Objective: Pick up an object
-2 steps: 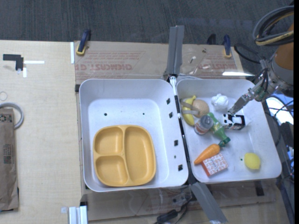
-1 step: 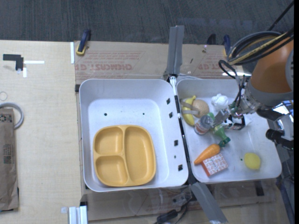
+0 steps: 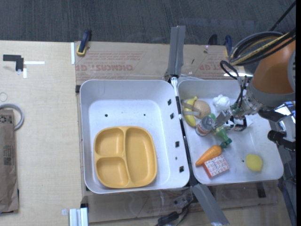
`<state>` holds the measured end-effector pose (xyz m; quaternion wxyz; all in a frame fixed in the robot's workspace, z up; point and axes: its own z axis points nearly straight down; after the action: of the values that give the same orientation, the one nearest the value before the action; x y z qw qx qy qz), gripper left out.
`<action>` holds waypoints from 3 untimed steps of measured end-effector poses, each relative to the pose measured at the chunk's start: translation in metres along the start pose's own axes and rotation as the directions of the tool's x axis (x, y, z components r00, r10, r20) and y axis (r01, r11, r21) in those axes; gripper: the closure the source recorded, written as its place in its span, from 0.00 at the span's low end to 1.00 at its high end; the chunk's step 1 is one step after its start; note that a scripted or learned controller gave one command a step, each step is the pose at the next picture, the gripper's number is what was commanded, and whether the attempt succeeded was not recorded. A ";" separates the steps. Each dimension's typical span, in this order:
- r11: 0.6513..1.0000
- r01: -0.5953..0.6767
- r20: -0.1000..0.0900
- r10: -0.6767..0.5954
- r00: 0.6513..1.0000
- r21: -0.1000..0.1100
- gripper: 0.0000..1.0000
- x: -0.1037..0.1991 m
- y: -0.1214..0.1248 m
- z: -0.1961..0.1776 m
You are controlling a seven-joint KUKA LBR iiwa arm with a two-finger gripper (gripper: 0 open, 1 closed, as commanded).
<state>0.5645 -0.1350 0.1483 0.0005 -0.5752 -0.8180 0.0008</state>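
In the right bin [image 3: 268, 173] my gripper [image 3: 225, 120] hangs low over a cluster of items, reaching in from the right. Just left of it lie a round grey-and-red can [image 3: 205, 125], a tan potato-like ball [image 3: 201, 108] and a yellow banana [image 3: 189, 117]. A white crumpled piece [image 3: 220, 100] sits just behind the gripper and a green item [image 3: 223, 136] just in front of it. Nearer the front edge rest an orange carrot [image 3: 208, 155], a small red box [image 3: 216, 166] and a yellow lemon [image 3: 254, 162].
The left bin [image 3: 94, 98] holds a yellow three-compartment plate [image 3: 125, 156]. A grey divider bar [image 3: 177, 51] stands behind the bins where they meet. Black cables [image 3: 249, 46] loop above the arm's orange band [image 3: 276, 72] at the right.
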 end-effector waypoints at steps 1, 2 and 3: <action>0.808 0.589 0.001 -0.589 0.808 -0.002 0.00 0.009 -0.016 0.023; 0.896 0.444 0.001 -0.444 0.896 -0.002 0.00 0.034 -0.010 0.057; 0.980 0.197 0.003 -0.197 0.980 -0.002 0.00 0.004 0.057 0.056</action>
<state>0.6164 -0.1125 0.0920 -0.0013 -0.4916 -0.8708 0.0005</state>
